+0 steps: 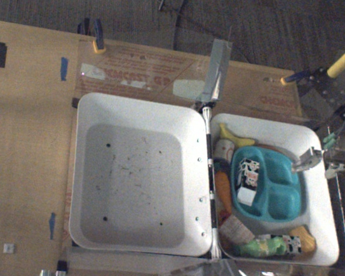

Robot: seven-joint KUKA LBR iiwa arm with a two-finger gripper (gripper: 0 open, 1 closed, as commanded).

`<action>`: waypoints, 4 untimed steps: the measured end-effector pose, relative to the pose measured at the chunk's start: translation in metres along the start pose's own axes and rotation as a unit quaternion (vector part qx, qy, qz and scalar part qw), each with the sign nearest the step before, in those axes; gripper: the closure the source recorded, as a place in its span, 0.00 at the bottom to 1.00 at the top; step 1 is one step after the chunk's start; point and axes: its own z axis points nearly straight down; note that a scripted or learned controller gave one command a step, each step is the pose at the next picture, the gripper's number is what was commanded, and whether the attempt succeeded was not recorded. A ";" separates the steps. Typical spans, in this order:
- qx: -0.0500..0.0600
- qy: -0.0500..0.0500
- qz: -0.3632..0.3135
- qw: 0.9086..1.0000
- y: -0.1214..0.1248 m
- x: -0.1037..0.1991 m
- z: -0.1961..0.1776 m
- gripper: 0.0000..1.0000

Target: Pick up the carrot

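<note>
**Gripper at right bin's far-right rim, carrot across the bin on the left wall**

While the gripper (310,160) hangs over the upper right part of the right bin (332,209), the carrot (223,190) sits on the opposite side of that bin, tight against its left wall, just beside the divider between the two bins.

- Carrot lies to the gripper's left and lower in the camera view. The teal tray (279,198) sits between them, so the approach has to pass over it.
- Carrot long axis runs roughly top-to-bottom in view, parallel to the left wall, with a slight slant. Upper end is near a small pale container (224,150); lower end heads toward the wrapped item (234,229) at the bin's bottom left. Can't tell which end is the tip, too small.
- Carrot is wedged between wall and tray edge, looks touching or nearly touching both. Little room for fingers on either flank, in my judgement.
- Gripper state: can't tell from this view, metal end is a blur against the bin rim. Nothing visible held.
- Banana (237,137) is along the top wall, green toy (262,245) along the bottom. Neither is in the way.
- Left bin (99,113) isn't involved.

Judgement: next move needs a leftward traverse, then jaws closing across the carrot's short axis. Wall clearance is the risk.
</note>
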 end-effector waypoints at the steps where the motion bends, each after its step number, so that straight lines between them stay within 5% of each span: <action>1: -0.002 -0.001 -0.017 1.000 0.038 0.021 0.122 0.00; 2: 0.012 0.001 -0.052 0.999 0.099 0.022 0.132 0.00; 3: -0.004 -0.006 -0.067 0.998 0.086 0.065 0.132 0.00; 4: -0.019 -0.004 0.033 0.999 -0.007 0.050 0.130 0.00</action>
